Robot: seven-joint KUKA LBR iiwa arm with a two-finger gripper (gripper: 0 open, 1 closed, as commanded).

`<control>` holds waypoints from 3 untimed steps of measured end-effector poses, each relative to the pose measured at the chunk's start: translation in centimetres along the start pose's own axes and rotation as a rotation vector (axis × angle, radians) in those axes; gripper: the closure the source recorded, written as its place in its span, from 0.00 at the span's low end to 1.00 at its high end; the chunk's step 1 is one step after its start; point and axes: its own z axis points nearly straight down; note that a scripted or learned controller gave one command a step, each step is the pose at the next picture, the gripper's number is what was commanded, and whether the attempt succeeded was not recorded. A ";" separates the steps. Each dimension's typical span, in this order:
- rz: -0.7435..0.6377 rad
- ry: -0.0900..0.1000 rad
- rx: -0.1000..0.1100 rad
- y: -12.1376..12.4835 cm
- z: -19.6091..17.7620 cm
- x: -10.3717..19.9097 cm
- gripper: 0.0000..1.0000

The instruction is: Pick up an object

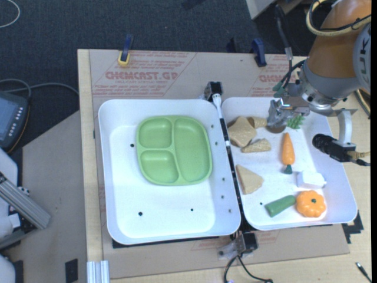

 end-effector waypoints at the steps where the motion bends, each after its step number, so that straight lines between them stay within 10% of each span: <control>1: 0.007 -0.001 0.009 0.3 2.0 -0.7 1.00; 3: 0.006 -0.001 0.005 0.9 1.2 -0.7 1.00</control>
